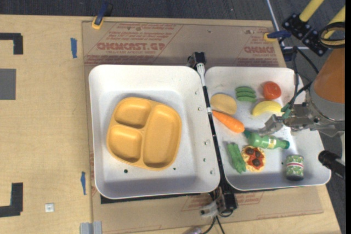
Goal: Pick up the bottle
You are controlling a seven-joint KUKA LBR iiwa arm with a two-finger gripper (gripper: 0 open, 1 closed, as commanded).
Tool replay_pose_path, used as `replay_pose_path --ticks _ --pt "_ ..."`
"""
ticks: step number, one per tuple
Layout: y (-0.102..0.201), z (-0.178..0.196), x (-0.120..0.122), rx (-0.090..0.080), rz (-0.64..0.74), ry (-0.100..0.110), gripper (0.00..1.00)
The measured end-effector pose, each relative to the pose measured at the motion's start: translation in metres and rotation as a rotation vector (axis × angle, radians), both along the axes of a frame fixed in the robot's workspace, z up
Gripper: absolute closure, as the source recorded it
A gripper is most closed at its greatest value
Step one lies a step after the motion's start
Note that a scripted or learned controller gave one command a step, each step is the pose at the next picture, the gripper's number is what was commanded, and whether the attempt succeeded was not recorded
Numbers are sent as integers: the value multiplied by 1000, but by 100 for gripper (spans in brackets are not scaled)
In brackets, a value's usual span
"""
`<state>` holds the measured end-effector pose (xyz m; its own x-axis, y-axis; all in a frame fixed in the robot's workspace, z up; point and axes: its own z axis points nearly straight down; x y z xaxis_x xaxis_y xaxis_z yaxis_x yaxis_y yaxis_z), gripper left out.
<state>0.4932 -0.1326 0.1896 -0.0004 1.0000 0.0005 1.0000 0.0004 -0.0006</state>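
The bottle (267, 142) is green with a yellow label. It lies on its side in the right bin (312, 142), near the middle, with its cap pointing left. My gripper (278, 118) hangs just above and to the right of it, beside a yellow lemon (265, 108). Its two fingers are spread apart and point left, open with nothing between them. The bottle lies free below the lower finger.
Around the bottle lie a carrot (228, 121), a potato (224, 102), a green pod (236, 157), a pizza slice (254, 158), a small can (294, 166), a tomato (271, 89) and a green vegetable (245, 93). The left bin (104, 118) holds a yellow divided plate (144, 132).
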Motion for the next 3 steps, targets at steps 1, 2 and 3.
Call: replay_pose_path --ticks 1,2,3 --pt "39 -77 -14 1 -230 3 0" --pt "86 -5 -13 -1 334 -4 0" --pt "86 5 -12 -2 333 -7 100"
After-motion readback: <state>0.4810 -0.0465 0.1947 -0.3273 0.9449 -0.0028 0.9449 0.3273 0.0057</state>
